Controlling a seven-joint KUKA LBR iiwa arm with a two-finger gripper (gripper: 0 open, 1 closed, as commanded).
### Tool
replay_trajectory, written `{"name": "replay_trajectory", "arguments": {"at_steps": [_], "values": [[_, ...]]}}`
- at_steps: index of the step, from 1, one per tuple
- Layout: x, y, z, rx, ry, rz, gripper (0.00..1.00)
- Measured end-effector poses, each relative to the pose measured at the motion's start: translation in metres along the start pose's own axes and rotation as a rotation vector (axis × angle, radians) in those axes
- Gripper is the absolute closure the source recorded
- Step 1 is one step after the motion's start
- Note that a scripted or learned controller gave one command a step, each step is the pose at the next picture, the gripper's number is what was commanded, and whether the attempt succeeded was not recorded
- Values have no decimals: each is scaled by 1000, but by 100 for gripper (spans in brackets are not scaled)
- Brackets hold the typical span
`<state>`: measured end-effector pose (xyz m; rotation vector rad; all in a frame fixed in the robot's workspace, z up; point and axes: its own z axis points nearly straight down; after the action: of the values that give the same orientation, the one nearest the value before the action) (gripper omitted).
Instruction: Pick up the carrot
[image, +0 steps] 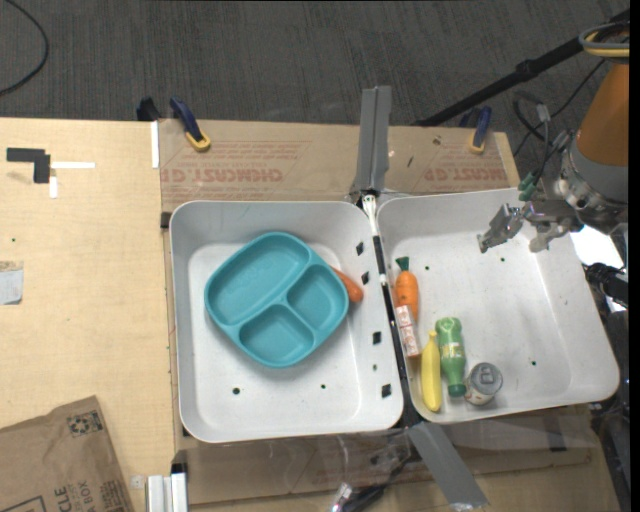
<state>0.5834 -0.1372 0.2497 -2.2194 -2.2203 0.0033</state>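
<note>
The carrot, orange with a green top, lies against the left wall of the right bin, its top pointing to the far side. My gripper hangs over the far part of that bin, up and to the right of the carrot and well apart from it. Its fingers stand open with nothing between them.
Near the carrot lie a small pink-and-white packet, a yellow banana, a green bottle and a grey can. In the left bin a teal divided plate rests, with an orange object partly under its right edge.
</note>
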Motion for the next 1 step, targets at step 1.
{"name": "replay_trajectory", "arguments": {"at_steps": [1], "values": [[73, 54, 59, -1, -1, -102, 0]]}}
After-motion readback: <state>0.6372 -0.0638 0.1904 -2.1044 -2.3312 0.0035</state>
